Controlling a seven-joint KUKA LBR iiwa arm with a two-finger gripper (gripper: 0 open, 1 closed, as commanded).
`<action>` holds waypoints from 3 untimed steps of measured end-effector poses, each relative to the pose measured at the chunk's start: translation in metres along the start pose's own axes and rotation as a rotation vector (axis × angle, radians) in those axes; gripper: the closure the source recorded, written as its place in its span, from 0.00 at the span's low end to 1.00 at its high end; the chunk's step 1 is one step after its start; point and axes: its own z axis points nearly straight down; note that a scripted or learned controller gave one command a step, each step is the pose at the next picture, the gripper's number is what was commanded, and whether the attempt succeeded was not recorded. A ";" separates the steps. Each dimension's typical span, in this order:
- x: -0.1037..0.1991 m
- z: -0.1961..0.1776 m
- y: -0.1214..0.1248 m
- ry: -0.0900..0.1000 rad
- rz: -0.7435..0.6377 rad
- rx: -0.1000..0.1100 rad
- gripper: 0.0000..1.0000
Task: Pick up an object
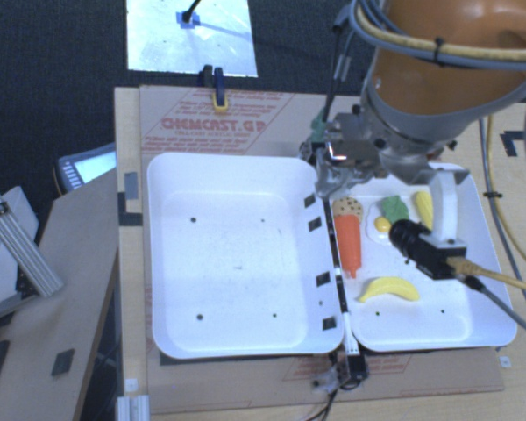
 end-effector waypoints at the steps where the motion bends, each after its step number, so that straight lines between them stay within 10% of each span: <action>1: -0.004 0.002 0.000 -0.002 0.007 0.003 0.00; 2: 0.011 0.180 0.010 -0.005 0.010 0.014 0.00; 3: 0.054 0.047 0.056 0.003 0.003 -0.012 0.00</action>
